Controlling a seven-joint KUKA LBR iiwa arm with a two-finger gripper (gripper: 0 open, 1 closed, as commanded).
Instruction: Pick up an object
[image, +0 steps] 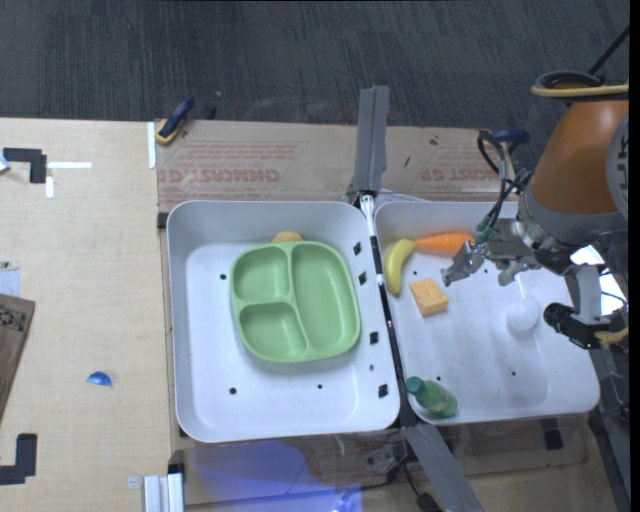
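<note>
Hovering metal end effector (470, 262) nears curved banana (398, 264) and blocky yellow sponge (429, 297).

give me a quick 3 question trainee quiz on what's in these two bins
1. True or false: the green divided plate lies in the left bin.
2. Which item touches the banana in the right bin? A) carrot B) green bottle C) blue clip
3. Fill in: the yellow block lies just below the ____.

Key
1. True.
2. A. The carrot's end meets the banana; the pincer hangs near both.
3. banana.
</note>
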